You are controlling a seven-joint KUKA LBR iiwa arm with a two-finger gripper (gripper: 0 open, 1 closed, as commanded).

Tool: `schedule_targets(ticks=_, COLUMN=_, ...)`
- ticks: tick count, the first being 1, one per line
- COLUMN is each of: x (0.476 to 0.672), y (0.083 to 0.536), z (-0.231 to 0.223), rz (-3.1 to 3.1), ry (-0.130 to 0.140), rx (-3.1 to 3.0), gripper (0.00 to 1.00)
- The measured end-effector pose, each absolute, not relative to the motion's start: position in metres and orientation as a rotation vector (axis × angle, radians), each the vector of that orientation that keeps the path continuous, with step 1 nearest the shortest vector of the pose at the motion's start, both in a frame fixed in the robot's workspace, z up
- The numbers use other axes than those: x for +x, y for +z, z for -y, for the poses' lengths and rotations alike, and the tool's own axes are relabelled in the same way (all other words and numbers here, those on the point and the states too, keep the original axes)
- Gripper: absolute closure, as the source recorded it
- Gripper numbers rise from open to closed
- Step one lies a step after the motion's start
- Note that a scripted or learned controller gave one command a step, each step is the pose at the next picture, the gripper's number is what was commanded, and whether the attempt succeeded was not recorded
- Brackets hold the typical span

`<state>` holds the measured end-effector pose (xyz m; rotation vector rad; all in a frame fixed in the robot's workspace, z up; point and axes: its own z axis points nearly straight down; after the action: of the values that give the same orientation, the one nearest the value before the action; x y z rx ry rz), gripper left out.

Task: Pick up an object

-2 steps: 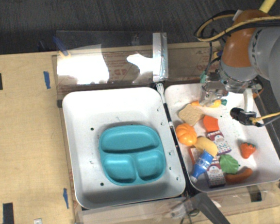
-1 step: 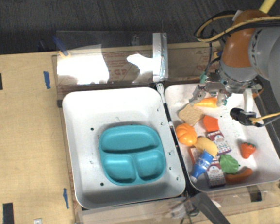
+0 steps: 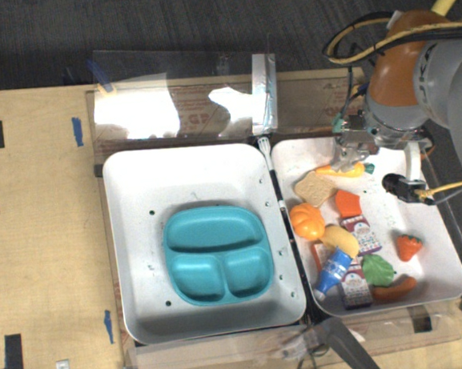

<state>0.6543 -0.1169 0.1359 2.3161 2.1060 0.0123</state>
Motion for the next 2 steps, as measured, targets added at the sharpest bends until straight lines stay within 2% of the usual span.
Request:
schedule_targets(ticks=1, x=0.654, y=0.135, z=0.117, rz=-2.107, ry=0.010, rx=2.317, gripper=0.00)
schedule_targets(ticks=2, x=0.672, y=0.110, z=0.133, rz=-2.140, ry=0.024, rx=2.268, gripper=0.00)
